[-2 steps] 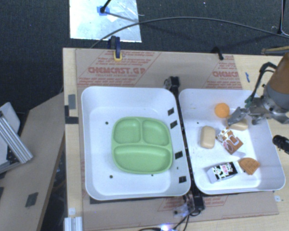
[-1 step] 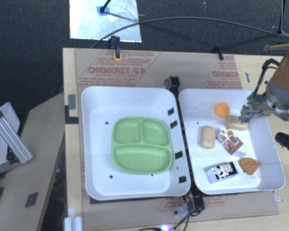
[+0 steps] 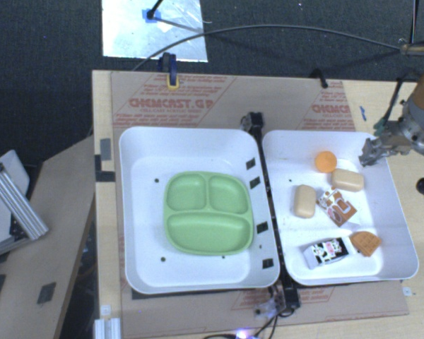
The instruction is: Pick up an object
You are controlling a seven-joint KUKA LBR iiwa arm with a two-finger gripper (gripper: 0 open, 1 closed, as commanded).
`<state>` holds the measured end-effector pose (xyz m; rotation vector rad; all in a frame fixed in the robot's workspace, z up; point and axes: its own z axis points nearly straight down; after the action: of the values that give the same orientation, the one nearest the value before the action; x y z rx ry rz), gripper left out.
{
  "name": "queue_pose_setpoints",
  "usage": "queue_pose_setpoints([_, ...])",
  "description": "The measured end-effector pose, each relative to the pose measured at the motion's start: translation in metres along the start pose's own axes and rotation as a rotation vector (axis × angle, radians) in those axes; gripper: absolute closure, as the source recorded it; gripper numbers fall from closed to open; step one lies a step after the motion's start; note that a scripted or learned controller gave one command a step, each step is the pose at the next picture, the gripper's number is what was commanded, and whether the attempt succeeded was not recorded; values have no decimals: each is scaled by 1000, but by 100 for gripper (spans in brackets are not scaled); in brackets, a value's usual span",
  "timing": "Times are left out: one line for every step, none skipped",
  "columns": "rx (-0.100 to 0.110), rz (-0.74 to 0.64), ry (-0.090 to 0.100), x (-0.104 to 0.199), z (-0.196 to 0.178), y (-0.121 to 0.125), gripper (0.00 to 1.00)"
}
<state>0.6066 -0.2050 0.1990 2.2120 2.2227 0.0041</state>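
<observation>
In the right bin, nearest, a black-and-white carton lies at 6 o'clock with a waffle-like piece beside it; next a brown-and-white packet and tan block at centre; then a beige block and orange ball at 12. The green 3-section plate fills the left bin. The gripper hovers at 2 o'clock over the right bin's rim; whether it is open or closed I cannot tell

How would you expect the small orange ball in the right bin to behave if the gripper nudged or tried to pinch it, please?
The orange ball looks round and smooth, so a nudge would probably send it rolling across the right bin. It might also squirt out from a two-finger pinch. It looks small and likely light. The gripper is beside it at the bin's edge.
</observation>
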Motion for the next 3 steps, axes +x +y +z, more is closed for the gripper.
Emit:
queue_pose_setpoints([0,-1,0,0,-43,2,100])
queue_pose_setpoints([6,-4,4,61,-38,-12,100])
queue_pose_setpoints([6,-4,4,104,-39,-27,100])
